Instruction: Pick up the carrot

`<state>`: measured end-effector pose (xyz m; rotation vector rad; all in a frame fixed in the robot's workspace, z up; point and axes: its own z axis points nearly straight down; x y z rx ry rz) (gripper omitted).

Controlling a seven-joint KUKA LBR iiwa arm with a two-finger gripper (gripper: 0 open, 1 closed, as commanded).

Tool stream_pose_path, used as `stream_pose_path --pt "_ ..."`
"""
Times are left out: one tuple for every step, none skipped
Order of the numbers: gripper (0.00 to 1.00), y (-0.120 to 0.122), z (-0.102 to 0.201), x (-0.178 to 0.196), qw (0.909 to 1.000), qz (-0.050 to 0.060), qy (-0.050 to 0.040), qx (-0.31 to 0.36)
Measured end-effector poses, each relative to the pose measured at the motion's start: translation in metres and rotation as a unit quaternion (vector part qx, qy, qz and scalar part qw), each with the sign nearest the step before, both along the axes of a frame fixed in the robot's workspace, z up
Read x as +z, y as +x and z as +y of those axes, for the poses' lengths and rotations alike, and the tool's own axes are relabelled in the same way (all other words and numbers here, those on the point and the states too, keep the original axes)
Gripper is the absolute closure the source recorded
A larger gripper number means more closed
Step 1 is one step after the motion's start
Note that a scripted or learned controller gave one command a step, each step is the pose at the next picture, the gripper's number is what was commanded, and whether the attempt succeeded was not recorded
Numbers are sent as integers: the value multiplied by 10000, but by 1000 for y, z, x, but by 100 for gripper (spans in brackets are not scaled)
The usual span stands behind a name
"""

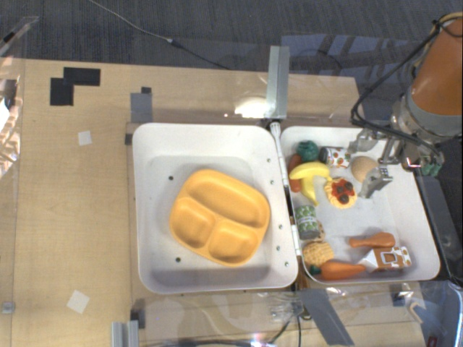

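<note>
The carrot lies at the right bin's near edge, touching a bun. My gripper hangs well apart from it, jaws apart and empty. I judge it light, stiff, slick plastic; I'd pinch mid-body, across the thicker part.

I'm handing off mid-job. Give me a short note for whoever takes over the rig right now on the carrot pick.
Gripper: open, holding nothing, at the far end of the right bin, beside the beige egg-like item.
Carrot: lying at the near edge of the right bin, next to the small carton and below the drumstick.
Left bin: holds the yellow divided plate.
Done: nothing yet; carrot untouched.
Left: move the gripper across the bin to the near edge, line up over the carrot, descend, close, lift. Neighbours sit close, so expect a tight grasp.
</note>
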<state>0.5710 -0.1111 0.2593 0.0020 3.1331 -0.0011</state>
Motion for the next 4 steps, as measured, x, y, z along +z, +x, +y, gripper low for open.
stream_pose_path --pt "0 13 18 -163 9999 45 7 -154" --pt "100 19 20 -146 9999 -41 0 -115" --pt "100 22 21 -134 9999 -92 -4 -80" --pt "100 25 22 -121 9999 -147 -8 -45"
